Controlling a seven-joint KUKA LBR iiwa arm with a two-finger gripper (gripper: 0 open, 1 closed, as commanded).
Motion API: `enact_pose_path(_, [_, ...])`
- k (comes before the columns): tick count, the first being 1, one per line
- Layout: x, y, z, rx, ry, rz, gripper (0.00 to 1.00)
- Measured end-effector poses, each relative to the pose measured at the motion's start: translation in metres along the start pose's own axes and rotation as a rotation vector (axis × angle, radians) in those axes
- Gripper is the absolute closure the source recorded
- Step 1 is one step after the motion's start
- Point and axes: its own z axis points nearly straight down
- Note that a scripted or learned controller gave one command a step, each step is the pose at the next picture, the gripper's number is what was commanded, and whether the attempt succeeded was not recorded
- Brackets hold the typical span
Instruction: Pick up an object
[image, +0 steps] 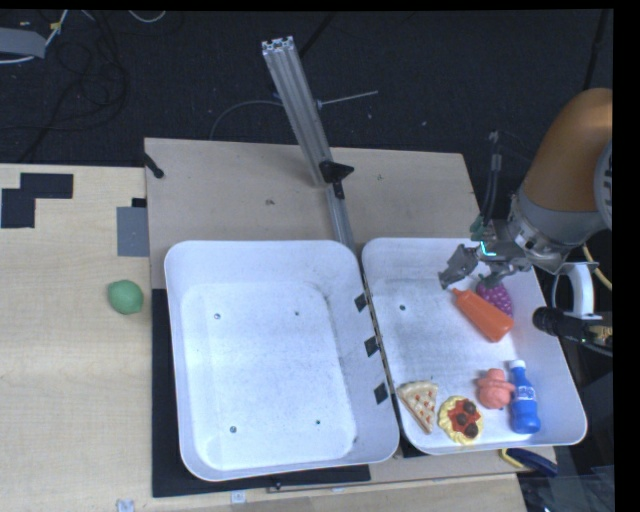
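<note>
Gripper hung low over the right bin, near its far side. Whether its fingers were apart or together: cannot tell. Carrot lay just beside and below it, long axis running from upper left to lower right, upper-left end toward the gripper. Grapes touched the carrot's right side. Near the front rim: pizza slice, round pizza, pink toy, blue bottle. Green ball sat on the bench, left of the left bin.
</note>
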Motion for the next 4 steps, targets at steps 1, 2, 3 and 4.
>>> enact_pose_path(1, [0.000,0.000,0.000,0.000,0.000,0.000,0.00])
enact_pose_path(2, [0.005,-0.008,0.059,0.005,0.001,-0.001,0.00])
enact_pose_path(3, [0.005,-0.008,0.122,0.006,0.001,0.000,0.00])
enact_pose_path(4, [0.005,-0.008,0.129,0.000,0.000,0.000,0.00])
